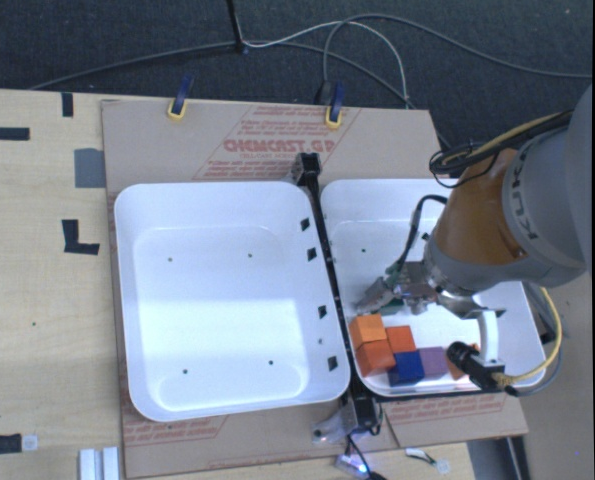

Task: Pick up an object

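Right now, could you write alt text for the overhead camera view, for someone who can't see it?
A grey robot arm with an orange band reaches into the right white bin, its gripper just above a cluster of orange, blue and purple blocks. The left white bin sits beside it on cardboard.

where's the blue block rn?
In the camera view, the blue block lies in the right bin near its front edge, touching the orange blocks on its left and a purple block on its right.
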`<state>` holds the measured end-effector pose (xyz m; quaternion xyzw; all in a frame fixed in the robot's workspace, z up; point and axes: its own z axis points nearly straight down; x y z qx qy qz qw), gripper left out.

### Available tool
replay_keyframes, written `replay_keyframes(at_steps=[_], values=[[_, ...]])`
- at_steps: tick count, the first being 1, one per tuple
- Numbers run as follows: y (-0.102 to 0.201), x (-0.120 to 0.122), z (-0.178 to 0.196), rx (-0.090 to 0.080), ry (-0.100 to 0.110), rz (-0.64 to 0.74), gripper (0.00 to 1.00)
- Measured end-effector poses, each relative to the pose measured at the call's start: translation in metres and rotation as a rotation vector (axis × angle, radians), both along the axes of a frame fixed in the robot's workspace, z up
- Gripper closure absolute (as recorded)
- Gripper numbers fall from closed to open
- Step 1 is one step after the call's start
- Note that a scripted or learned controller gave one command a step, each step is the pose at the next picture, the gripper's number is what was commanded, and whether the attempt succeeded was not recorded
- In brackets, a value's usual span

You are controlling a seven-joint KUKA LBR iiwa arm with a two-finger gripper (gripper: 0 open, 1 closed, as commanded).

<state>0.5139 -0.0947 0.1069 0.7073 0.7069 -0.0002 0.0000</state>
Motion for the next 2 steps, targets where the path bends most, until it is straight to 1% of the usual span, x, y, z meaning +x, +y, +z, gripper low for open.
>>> replay_keyframes(at_steps=[1,2], values=[[-0.01,0.07,-0.019,0.0,0.001,0.002,0.0],[-0.014,0.006,-0.018,0.0,0.002,-0.001,0.0]])
